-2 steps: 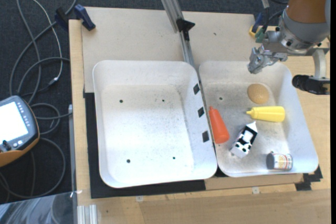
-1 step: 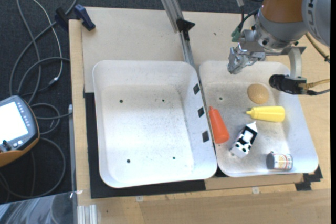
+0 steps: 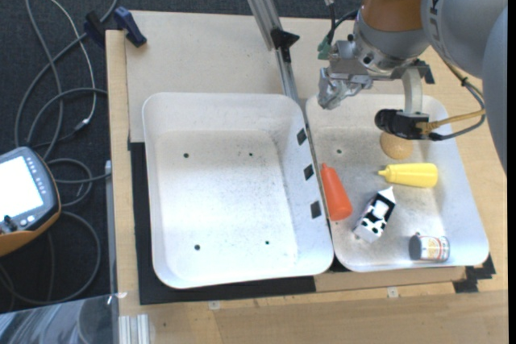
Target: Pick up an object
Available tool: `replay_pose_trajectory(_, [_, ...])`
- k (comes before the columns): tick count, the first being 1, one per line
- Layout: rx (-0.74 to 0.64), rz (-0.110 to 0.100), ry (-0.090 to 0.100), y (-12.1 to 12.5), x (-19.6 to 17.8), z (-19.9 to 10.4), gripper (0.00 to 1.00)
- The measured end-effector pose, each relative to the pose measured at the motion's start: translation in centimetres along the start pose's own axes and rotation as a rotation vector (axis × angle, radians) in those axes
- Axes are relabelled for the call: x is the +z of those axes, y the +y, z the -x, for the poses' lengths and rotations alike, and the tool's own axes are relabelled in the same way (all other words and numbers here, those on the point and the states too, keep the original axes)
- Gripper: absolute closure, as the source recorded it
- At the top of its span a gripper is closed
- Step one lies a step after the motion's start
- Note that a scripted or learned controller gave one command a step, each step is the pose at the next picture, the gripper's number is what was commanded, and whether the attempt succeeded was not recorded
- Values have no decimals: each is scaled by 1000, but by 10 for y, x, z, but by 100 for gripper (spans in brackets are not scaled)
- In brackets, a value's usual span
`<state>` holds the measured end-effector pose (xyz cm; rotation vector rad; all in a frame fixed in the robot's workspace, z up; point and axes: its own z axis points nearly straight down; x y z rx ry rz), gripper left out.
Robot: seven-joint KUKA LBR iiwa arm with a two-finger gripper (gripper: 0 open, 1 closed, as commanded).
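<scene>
A pale wooden bench [image 3: 193,52] stands on dark carpet [image 3: 56,28], with a black mat [image 3: 139,254] under its near left part. Black cables [image 3: 60,105] loop across the floor at left, near a handheld control pendant [image 3: 22,197] with a lit screen. A blue clamp [image 3: 129,26] grips the bench's far left corner.

I count two white bins [image 3: 161,113]. One holds five items: one orange carrot [image 3: 335,192], one yellow bottle [image 3: 409,174], one black-and-white carton [image 3: 375,216], one small can [image 3: 428,247], one tan ball [image 3: 395,146].
</scene>
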<state>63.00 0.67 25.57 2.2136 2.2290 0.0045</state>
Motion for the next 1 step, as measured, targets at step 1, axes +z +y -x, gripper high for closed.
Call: replay_pose_trajectory(1, [0, 1, 0, 2, -1, -49, 100])
